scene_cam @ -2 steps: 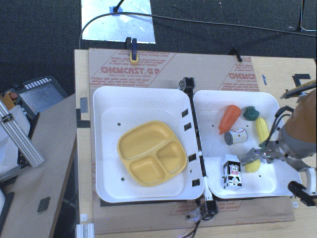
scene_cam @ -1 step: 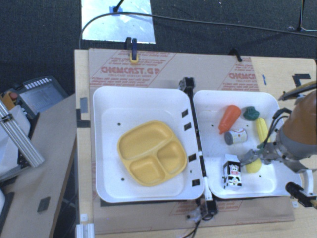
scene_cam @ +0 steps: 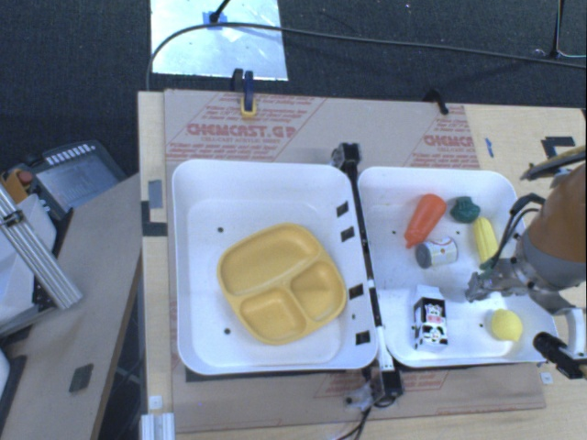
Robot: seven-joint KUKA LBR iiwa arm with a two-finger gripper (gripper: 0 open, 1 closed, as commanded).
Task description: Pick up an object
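Note:
The right bin [scene_cam: 393,195] holds several small objects. An orange carrot [scene_cam: 426,218] lies at the back, with a dark green piece [scene_cam: 464,210] beside it and a yellow corn cob [scene_cam: 484,239] to their right. A small grey and white can [scene_cam: 437,253] lies on its side mid-bin. A black and white carton [scene_cam: 430,321] sits near the front wall, and a yellow lemon [scene_cam: 504,324] lies at the front right. My gripper [scene_cam: 481,286] hangs low over the bin's right part, between the corn cob and the lemon, just right of the can. Nothing visibly sits in it.
The left bin [scene_cam: 197,200] holds a yellow divided plate [scene_cam: 281,282]. A black hinged divider [scene_cam: 359,246] runs between the bins. My arm [scene_cam: 555,236] covers the right bin's right wall. A grey device [scene_cam: 69,177] and metal rail [scene_cam: 37,255] stand on the side table at left.

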